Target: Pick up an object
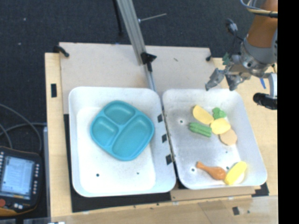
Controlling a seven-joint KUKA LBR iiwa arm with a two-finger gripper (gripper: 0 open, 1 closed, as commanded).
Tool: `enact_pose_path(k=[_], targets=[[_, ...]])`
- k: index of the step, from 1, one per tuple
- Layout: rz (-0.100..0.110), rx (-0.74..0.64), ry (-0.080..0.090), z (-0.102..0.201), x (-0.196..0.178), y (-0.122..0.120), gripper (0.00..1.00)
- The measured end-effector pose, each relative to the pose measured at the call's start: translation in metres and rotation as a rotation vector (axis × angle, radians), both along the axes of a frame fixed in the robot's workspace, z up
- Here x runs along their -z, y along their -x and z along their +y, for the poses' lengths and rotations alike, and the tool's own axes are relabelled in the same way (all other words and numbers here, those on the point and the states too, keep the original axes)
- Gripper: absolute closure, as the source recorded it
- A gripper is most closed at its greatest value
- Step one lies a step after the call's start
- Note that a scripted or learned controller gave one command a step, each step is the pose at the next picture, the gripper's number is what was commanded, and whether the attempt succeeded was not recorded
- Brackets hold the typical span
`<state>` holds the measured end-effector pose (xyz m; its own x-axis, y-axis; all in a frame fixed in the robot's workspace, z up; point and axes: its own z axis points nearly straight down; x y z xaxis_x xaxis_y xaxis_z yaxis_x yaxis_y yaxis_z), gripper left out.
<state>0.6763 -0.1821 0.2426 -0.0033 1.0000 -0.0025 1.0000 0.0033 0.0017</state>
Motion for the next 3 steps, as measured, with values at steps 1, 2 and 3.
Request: enact_pose_path(k=[1, 2, 3], targets=[[0.001, -0.001, 0.001, 0.0, 0.0, 0.0, 0.0], [0.006, 0.0, -0.001, 0.001, 0.063, 0.001, 0.0], [0.005, 0.003, 0.0, -0.007, 0.123, -0.001, 0.0]])
